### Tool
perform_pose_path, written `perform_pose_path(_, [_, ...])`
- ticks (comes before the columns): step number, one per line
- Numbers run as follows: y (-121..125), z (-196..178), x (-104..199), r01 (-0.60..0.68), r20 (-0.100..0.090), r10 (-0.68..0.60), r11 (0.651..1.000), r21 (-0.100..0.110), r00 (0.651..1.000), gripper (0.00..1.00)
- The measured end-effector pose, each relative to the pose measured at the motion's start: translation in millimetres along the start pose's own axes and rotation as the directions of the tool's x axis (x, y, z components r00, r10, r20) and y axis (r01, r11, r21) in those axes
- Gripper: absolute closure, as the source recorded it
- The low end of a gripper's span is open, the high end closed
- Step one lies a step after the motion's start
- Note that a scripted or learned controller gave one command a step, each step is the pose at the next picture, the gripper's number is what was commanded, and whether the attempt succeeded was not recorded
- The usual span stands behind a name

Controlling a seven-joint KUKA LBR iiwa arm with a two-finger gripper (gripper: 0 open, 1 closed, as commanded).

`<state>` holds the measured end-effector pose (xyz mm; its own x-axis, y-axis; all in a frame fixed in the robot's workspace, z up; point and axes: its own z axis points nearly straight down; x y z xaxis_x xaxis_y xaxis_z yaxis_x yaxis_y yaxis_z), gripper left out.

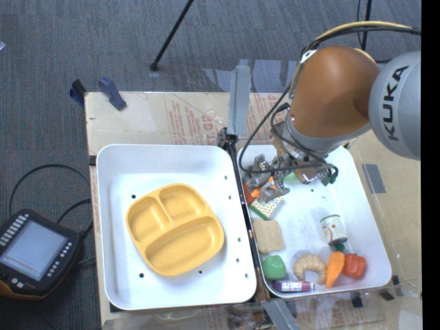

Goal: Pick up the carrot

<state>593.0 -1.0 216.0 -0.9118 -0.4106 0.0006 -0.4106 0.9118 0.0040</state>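
The small orange plastic carrot [335, 267] is seen lying in the right white bin [371, 220], near its front edge, between a tan croissant [310, 266] and a red pepper [355, 265]. The metal two-finger gripper [273, 177] is positioned well apart, at the bin's far left; whether it is open cannot be told.

Bins: two white ones are sitting side by side, the left bin [110, 184] and the right bin [368, 218].
Plates: one yellow divided plate [175, 229] is lying in the left bin.
Carrots: one carrot [334, 268] is lying well below the gripper [275, 177].
Croissants: one croissant [310, 267] is resting just beside the carrot.
Cans: one small can [333, 228] is lying there.
Red peppers: one red pepper [355, 265] (touching the carrot's far side).
Green items: one round green piece [274, 266].
Crackers: one tan square cracker [267, 236].
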Motion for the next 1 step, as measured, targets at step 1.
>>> perform_pose_path(1, [-31.8, -158.4, -26.4, -0.001, 0.012, 0.001, 1.000, 0.007, 1.000, 1.00])
